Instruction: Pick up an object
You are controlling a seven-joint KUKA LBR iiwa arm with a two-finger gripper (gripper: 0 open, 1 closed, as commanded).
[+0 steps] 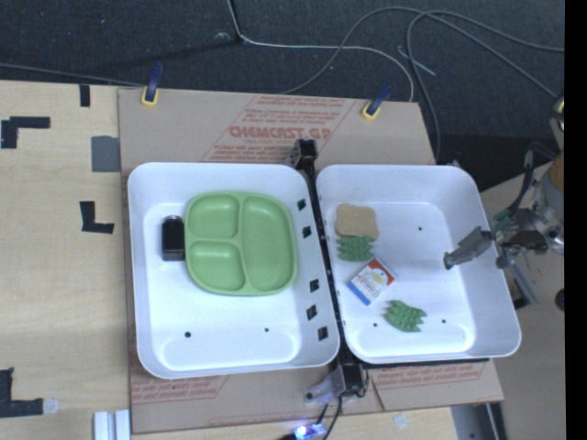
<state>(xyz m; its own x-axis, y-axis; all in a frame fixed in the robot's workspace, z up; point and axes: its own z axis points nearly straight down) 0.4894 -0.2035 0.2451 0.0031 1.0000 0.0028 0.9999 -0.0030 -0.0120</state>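
Note:
The right bin [459, 186] holds a tan bread-like slice [356, 220], and a green leafy piece [355, 247] lies just below it. Further toward the front are a small red, white and blue box [371, 280] and a second green leafy piece [404, 315]. My gripper [461, 255] hangs over the right bin's right side, near its rim. It is well to the right of the box and nothing shows in it. The arm's wrist [532, 227] sits just outside the bin's right edge.
The left bin [147, 328] holds a green divided plate [241, 243] with a small black object [172, 238] at its left. Black clips run along the divider [316, 246] between the bins. Cables [385, 35] lie on the dark surface behind.

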